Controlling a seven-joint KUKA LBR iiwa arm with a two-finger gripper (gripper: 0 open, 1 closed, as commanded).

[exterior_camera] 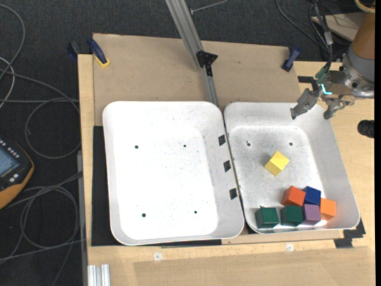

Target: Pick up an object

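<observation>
My hand (pixel 314 108) hangs over the far right corner of the right bin (pixel 333 154), its two fingers (pixel 300 107) spread wide with nothing between them. I take the yellow cube (pixel 277 163) as my landmark: it sits alone near the middle of the right bin, tilted a little against the bin's sides, and my hand is well apart from it, up and to the right. Down and to the right of the yellow cube a cluster of blocks crowds the bin's near right corner: a red-orange cube (pixel 293 196) closest to it, a blue cube (pixel 312 195) just beside that, a purple cube (pixel 312 213) touching below, an orange cube (pixel 328 208) at the outer end, and two dark green cubes (pixel 280 215) side by side along the near wall. To the left of the yellow cube, past the dividing rims, the left bin (pixel 119 159) lies on the surface (pixel 149 64).
</observation>
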